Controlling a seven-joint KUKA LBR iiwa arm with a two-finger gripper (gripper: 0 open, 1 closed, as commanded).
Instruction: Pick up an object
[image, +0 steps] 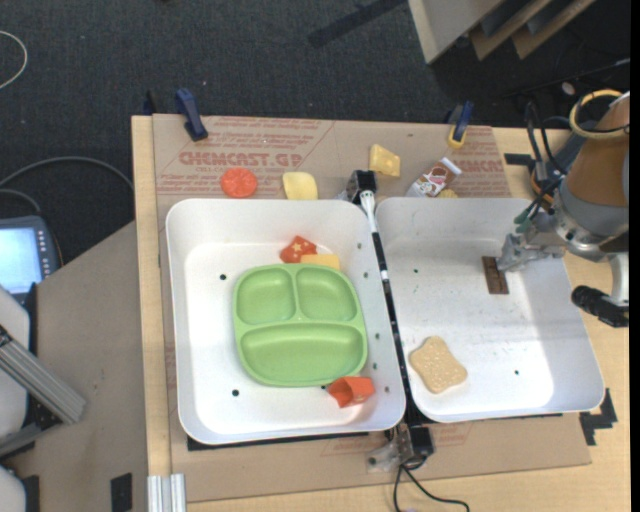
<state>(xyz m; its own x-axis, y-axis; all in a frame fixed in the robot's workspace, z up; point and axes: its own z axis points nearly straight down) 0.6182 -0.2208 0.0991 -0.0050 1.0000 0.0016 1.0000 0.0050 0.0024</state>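
Hovering in the right bin (560, 390), gripper (512, 252) sits just above a small brown block (494, 276); finger state cannot be told. Toast slice (437, 364) lies nearer the front, apart. Left bin (195, 330) holds a green divided plate (298, 325) with red pieces (350, 390) beside it.

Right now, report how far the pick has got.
Done: the gripper has reached into the right bin, low over its floor. In hand: nothing visibly lifted; a small brown piece sits at its tip, grasp unclear. Left: securing and raising an object; the toast slice lies untouched.
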